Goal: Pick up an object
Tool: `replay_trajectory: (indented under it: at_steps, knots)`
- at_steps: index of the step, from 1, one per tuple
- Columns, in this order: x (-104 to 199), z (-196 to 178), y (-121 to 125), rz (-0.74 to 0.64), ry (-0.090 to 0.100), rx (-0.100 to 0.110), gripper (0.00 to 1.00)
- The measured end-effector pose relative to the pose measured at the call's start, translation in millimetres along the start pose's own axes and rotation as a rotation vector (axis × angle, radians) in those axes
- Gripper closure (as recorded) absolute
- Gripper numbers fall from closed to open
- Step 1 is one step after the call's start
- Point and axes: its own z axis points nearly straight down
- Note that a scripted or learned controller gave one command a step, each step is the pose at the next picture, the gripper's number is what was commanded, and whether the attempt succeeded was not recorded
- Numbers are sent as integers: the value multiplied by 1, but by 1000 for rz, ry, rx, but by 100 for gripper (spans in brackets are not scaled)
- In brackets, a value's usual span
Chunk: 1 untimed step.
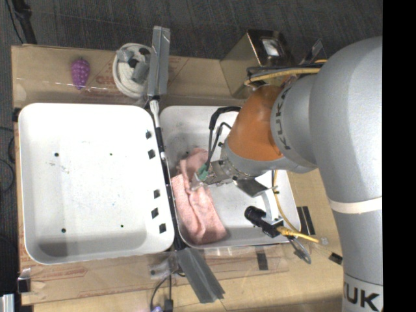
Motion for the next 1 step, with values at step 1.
replay_trajectory:
  at_steps: [1]
  knots:
    - [42,-143,49,1,-2,1,100]
